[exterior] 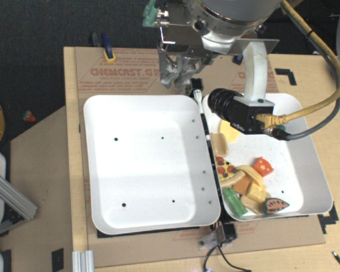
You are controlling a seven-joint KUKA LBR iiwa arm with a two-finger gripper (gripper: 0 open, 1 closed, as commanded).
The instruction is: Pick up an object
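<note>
Since the toys heaped in the right bin look light, hard and slick, the red block seems best gripped across flat sides. Whether the gripper, above the bins' far edge, is open I cannot tell.

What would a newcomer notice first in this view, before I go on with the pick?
The big grey arm with its orange band fills the top of the view, its pincer hanging over the bench just behind the back edge of the bins. Next comes the heap of bright toy food crowded into the near left part of the right bin. The left bin is a broad white surface beside it.
</note>
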